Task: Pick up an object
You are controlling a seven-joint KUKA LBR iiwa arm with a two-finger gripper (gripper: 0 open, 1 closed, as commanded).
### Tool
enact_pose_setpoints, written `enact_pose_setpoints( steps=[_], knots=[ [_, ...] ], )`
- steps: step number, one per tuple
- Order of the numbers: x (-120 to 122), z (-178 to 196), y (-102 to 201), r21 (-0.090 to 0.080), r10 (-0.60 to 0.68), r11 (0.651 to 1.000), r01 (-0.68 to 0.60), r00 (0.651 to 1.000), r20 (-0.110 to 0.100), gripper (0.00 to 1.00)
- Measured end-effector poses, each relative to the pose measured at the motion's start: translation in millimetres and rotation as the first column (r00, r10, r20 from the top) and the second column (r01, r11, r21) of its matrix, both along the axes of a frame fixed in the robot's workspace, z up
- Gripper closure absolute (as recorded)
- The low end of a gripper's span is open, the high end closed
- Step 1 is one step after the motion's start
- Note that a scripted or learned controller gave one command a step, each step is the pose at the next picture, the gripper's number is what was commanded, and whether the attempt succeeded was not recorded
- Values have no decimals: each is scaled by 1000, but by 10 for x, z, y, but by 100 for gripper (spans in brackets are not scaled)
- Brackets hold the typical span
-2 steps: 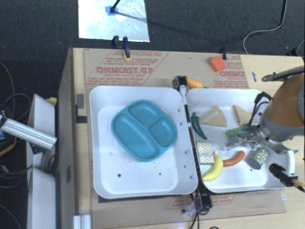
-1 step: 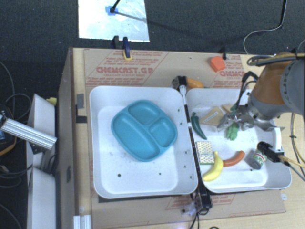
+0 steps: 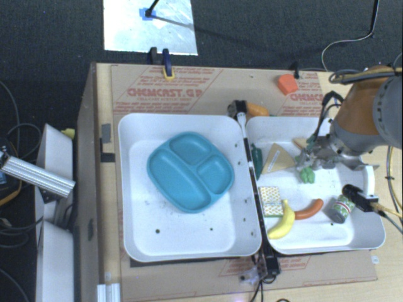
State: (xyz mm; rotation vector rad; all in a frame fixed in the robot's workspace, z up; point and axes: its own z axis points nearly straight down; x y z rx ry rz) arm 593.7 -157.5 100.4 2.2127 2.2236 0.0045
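Note:
The arm reaches in from the right over the right bin point(image 3: 362, 238). Its gripper point(image 3: 310, 161) points down near the bin's middle, directly above a small green object point(image 3: 306, 176); whether the two touch is unclear. Lower in the same bin lie a yellow banana point(image 3: 282, 222), an orange-red sausage point(image 3: 308, 209), a small can point(image 3: 340, 209) and a checkered cracker point(image 3: 270, 199). A pale yellow wedge point(image 3: 277, 158) lies to the gripper's left. A dark green piece point(image 3: 257, 156) rests by the divider.
The left bin point(image 3: 145, 231) holds a blue divided plate point(image 3: 190, 170). An orange block point(image 3: 287, 83) and an orange-yellow item point(image 3: 257, 111) sit on the cardboard behind the bins. Cables hang by the arm at the right.

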Motion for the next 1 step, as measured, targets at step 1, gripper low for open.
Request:
enact_pose_setpoints(
  steps=[1],
  knots=[
    [-245, 849, 851, 2, -1, 1000, 1, 1000, -2, 100]
  ],
)
